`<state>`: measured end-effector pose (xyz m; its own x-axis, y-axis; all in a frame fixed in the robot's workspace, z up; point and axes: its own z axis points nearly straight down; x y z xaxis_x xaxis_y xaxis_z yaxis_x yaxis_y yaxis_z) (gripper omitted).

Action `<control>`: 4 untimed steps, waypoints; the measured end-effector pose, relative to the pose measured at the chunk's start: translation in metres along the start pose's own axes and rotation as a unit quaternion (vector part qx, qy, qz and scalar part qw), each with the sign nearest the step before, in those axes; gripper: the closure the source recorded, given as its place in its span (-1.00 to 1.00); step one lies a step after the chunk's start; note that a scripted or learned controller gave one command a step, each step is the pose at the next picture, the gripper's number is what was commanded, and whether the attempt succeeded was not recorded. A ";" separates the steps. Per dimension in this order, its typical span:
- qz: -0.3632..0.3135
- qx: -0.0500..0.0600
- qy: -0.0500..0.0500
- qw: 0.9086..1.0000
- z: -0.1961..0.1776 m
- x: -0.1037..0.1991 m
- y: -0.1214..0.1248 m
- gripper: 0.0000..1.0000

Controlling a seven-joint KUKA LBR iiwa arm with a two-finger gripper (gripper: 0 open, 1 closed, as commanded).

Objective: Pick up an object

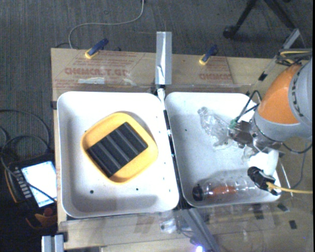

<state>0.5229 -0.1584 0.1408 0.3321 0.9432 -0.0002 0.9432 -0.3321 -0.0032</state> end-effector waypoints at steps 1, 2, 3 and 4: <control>-0.063 0.000 -0.001 0.998 0.023 0.057 0.058 -1.00; -0.086 -0.002 -0.002 0.996 -0.082 0.006 0.027 -1.00; -0.170 0.000 -0.001 0.985 0.019 0.056 0.055 -1.00; -0.219 -0.008 -0.003 0.976 0.049 0.086 0.087 -1.00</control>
